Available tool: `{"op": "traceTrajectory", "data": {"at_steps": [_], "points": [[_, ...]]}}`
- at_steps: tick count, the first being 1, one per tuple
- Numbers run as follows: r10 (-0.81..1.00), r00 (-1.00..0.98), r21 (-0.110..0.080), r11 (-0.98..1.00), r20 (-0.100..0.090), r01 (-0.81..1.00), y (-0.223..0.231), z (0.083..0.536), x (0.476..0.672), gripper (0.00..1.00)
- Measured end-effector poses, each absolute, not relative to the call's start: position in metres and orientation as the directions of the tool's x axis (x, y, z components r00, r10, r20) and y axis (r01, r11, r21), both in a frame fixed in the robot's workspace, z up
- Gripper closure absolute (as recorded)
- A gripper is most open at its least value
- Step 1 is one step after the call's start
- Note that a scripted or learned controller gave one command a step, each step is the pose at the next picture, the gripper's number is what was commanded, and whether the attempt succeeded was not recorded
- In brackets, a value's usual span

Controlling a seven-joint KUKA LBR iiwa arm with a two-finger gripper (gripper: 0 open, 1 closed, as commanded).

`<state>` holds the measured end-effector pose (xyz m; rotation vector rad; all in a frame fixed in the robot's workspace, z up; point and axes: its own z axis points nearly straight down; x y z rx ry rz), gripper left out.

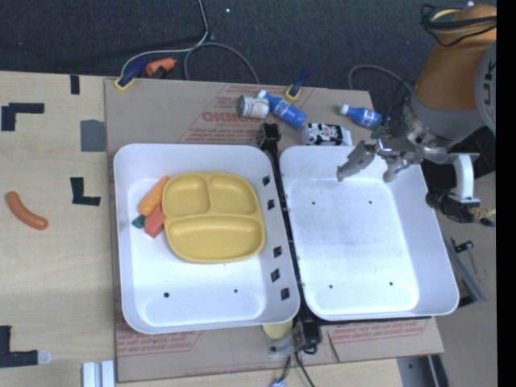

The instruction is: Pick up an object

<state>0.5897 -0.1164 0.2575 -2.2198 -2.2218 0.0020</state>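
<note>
Gripper (372, 161) apparently spread, grasping nothing, poised over right bin (363, 297) far edge; yellow tray (214, 216) left, likely awaiting pickup.

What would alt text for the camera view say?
The end effector hangs open over the right bin's far edge, holding nothing. The left bin holds a yellow divided tray beside a carrot toy.
</note>
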Motion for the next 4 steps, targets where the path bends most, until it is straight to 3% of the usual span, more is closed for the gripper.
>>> {"op": "traceTrajectory", "data": {"at_steps": [1,2,3,4], "points": [[1.000,-0.001,-0.014,0.001,0.003,1.000,-0.097,0.143,0.551,0.00],[1.000,0.004,-0.002,-0.004,-0.004,1.000,-0.195,0.097,0.620,0.00],[1.000,0.001,0.006,-0.001,-0.003,1.000,-0.167,0.087,0.519,0.00],[1.000,-0.002,0.018,0.002,-0.010,1.000,-0.221,0.209,0.608,0.00]]}}
